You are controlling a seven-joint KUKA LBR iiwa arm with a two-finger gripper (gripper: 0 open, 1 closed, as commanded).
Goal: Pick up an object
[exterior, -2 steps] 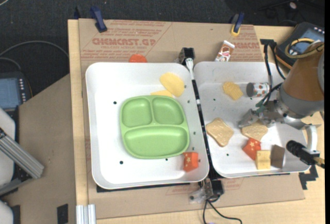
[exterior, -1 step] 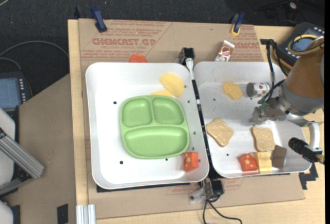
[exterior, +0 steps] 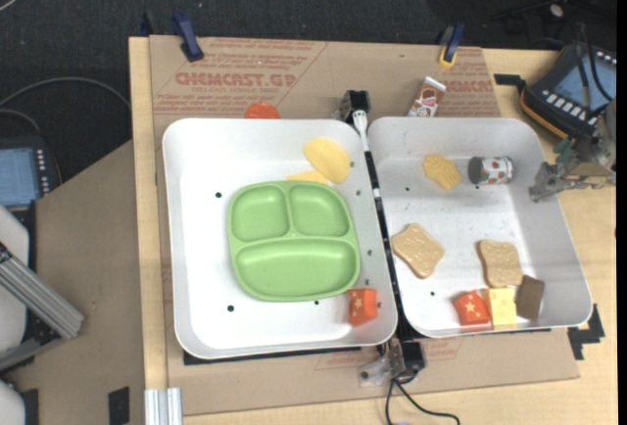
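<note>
Camera view, left bin (exterior: 186, 217): green divided plate (exterior: 292, 240), yellow piece (exterior: 327, 158) at its upper edge, small orange block (exterior: 362, 306) at lower right.
Right bin (exterior: 558, 237): toast slices (exterior: 417, 250), small can (exterior: 490, 169), coloured blocks (exterior: 490, 306).
Hand (exterior: 554, 180): right edge of frame, beside the right bin's rim; grip state cannot be told.
Progress: nothing lifted; pick not yet begun, by appearance.

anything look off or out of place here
Yes: a small carton lies on the cardboard beyond the right bin, outside both bins, and an orange disc sits just beyond the left bin's far rim.
</note>
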